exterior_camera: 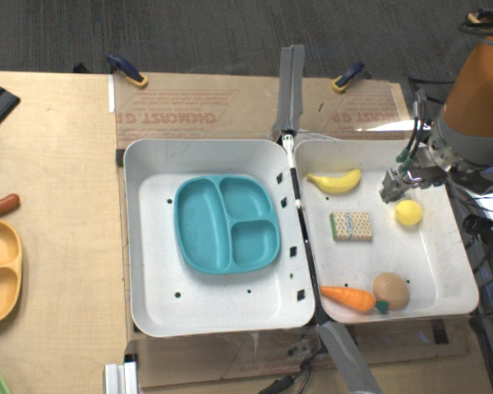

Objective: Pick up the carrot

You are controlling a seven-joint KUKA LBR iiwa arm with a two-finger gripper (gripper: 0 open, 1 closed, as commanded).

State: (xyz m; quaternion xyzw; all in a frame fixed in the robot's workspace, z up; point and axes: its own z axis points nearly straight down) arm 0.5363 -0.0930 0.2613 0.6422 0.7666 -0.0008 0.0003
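1 carrot (pixel 347 299), 1 banana (pixel 335 180), 1 lemon (pixel 408 213), gripper (pixel 394 189) fingers' state unclear

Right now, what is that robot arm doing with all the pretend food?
The robot arm's gripper is over the right bin, near the back, close to a yellow ball. It is meant to pick up the carrot, which lies at the front of that bin, next to a brown potato-like toy. A banana and a small speckled block are there too. The left bin holds a teal divided plate.
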